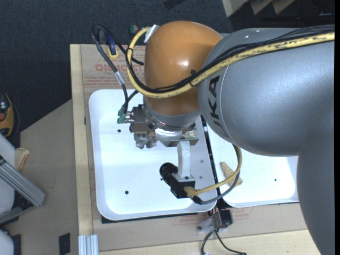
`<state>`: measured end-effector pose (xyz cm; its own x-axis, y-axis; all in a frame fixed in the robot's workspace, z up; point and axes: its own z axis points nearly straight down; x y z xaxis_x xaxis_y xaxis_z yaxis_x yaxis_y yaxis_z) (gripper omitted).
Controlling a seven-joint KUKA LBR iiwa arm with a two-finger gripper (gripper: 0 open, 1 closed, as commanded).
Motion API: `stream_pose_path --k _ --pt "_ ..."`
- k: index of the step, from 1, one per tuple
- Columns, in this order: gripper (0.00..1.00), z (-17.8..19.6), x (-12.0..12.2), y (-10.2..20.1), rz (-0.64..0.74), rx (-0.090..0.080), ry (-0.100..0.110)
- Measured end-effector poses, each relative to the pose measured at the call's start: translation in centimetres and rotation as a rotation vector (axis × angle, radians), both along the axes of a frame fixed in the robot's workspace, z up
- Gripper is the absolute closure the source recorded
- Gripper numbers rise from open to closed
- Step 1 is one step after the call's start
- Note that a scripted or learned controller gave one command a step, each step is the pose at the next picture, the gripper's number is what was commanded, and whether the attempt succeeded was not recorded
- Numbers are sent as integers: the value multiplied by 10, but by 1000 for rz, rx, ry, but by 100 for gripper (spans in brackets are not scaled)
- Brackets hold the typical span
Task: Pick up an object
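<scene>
Overhead, the grey arm (276, 89) is seen reaching in from the right, and its orange band (178, 62) is poised above the left bin (106, 158). Below the band, the metal wrist assembly and gripper (159, 134) are lowered over the upper middle of that bin. Whether anything is grasped cannot be told, since the gripper's working end is hidden beneath the wrist. No object to be picked can be made out on the visible bin floor, where a few small dark dots (126, 192) are scattered on the white surface. A black cylindrical fitting (172, 179) is seen on a white bracket below the wrist, near the bin's right wall. Yellow and black cables (138, 73) are looped around the band. The right bin (265, 190) is largely covered by the arm. Both bins are set on a tan board (85, 89) printed with red lettering.
</scene>
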<state>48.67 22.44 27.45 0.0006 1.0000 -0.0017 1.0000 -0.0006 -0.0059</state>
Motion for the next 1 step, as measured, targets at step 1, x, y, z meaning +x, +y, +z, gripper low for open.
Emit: stream_pose_path --k 1 --pt "100 -39 -9 0 0 0 0"
